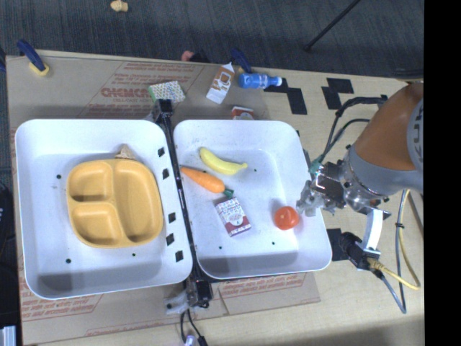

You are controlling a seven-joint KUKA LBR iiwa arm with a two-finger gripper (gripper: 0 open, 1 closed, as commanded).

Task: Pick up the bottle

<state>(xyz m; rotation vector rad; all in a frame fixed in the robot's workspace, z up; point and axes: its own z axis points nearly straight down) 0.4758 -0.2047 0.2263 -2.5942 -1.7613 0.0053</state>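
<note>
One blue bottle (259, 81) lies behind both bins, far from tool (311, 197).

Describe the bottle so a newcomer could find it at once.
Start at the right bin and look past its far rim, onto the brown bench. The bottle lies there on its side, beside a small carton. It is the one blue thing with a pale cap end; the carton next to it is white and brown.

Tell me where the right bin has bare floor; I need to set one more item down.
Right bin: free along the far wall beyond the banana, and the near strip below the carton and tomato. Crowded through the middle, where the carrot lies. The gripper hangs at the right rim.
</note>
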